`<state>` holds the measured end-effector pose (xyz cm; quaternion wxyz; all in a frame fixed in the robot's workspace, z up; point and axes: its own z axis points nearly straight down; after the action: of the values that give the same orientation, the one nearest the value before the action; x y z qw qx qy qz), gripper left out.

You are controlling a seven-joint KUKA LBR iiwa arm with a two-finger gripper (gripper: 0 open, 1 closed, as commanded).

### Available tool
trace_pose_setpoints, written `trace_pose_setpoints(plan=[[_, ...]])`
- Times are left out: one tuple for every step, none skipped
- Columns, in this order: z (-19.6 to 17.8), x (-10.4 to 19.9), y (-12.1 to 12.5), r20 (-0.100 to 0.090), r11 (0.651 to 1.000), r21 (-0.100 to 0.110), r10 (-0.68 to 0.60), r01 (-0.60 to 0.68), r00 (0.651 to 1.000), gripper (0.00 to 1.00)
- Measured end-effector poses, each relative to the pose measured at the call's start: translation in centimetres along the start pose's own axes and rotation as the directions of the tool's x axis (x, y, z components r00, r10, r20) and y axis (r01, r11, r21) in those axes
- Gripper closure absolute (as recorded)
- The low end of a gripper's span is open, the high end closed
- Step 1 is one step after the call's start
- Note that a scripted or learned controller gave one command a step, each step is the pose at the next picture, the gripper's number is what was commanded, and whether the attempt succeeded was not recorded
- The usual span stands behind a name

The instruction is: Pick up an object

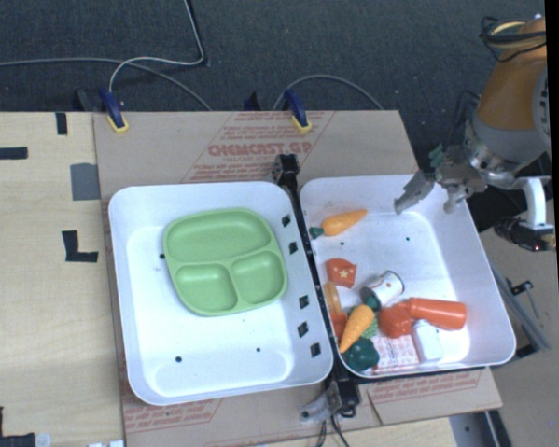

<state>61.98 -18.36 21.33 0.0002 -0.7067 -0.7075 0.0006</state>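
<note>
My gripper (434, 197) hangs over the far right corner of the right bin (454, 255), its two fingers spread apart and nothing between them. An orange toy carrot (343, 223) lies at the bin's far left, well left of the gripper. Toward the near side lie a small red piece with a star (341, 272), a white can-like piece (387, 286), a second carrot (357, 323), a red-orange bottle with a white cap (430, 314) and a dark green piece (361, 356).
The left bin (142, 272) holds a green divided plate (225, 260). A flat printed card (396, 352) lies under the toys. Black clips line the wall between the bins (303, 263). Blue clamps (115, 112) hold the cardboard at the back.
</note>
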Motion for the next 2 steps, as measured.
trace_pose_setpoints(plan=[[5.0,4.5,3.8,-0.001,1.0,0.002,-0.001,0.001,1.0,0.0],[12.7,9.0,4.9,0.0,1.0,-0.001,-0.001,0.001,1.0,0.0]])
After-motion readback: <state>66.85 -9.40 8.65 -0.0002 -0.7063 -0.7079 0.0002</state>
